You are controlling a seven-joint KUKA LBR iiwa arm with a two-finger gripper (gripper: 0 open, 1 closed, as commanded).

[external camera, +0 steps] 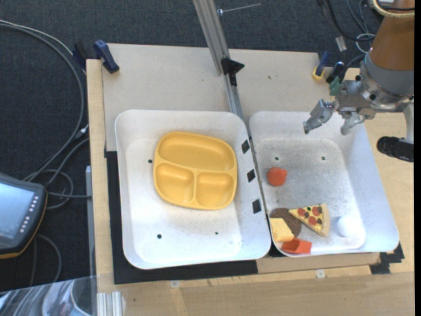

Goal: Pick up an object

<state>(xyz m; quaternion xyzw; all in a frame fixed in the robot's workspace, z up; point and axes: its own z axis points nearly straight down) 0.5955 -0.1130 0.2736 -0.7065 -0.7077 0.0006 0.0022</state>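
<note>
Right bin (368, 176): small red-orange rounded piece (277, 176) near centre-left of the floor, alone, apart from the rest. Pizza slice (312, 218) with dark crust edge at the near wall, touching a pale yellow wedge (282, 230); red scrap (297, 246) just below on the rim. White ball (348, 227) in the near right corner, hard to separate from the white wall. Left bin (131, 176): yellow three-compartment plate (195, 170), flat, central. Gripper (332, 117) above the right bin's far edge, fingers spread apart, nothing between them. Arm cut off at the frame's top right.
</note>
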